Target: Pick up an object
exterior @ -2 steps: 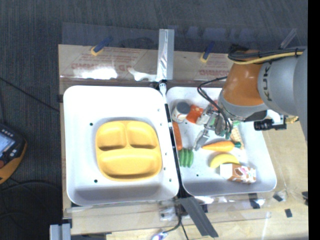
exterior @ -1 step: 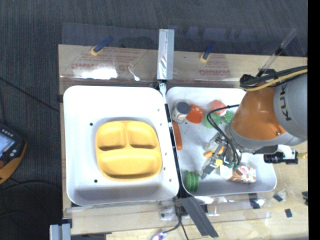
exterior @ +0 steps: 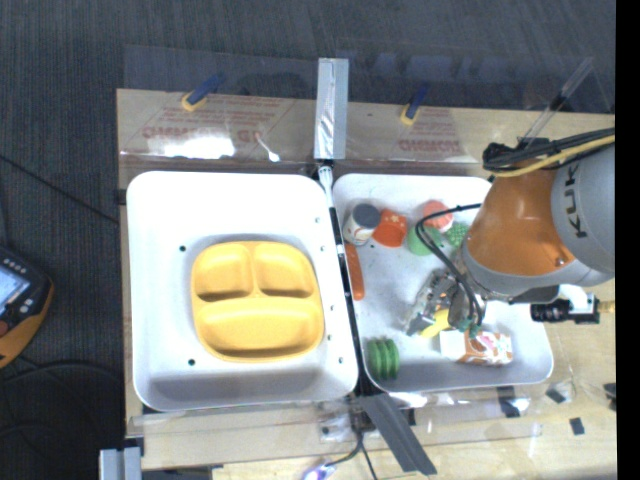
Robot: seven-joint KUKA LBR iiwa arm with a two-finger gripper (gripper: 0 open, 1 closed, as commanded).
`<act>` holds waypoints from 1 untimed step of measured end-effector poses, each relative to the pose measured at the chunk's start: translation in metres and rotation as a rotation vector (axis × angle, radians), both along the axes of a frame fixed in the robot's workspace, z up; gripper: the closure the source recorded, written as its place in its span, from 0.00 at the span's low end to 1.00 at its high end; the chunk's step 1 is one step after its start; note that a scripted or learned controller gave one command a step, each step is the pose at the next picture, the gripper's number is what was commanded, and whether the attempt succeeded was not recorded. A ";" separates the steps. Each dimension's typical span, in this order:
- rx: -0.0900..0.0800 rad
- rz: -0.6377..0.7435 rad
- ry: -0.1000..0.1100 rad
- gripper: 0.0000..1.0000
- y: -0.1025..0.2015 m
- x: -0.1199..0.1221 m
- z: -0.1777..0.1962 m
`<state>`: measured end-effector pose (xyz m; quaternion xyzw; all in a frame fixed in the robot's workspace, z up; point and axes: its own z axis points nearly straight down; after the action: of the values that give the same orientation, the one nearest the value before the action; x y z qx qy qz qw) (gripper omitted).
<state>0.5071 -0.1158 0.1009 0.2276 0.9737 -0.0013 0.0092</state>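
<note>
Partly hidden under the arm's orange band, the gripper hangs low in the right bin, its grip impossible to tell; a yellow piece lies just beneath it.

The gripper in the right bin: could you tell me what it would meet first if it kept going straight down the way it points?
Probably the bare floor of the right bin, with the gripper landing just left of the yellow piece; depth is hard to judge.
</note>
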 end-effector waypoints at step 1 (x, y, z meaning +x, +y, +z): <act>0.006 -0.018 0.016 1.00 0.059 0.045 0.109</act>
<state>0.5522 -0.0573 0.2095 0.2362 0.9717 -0.0002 0.0009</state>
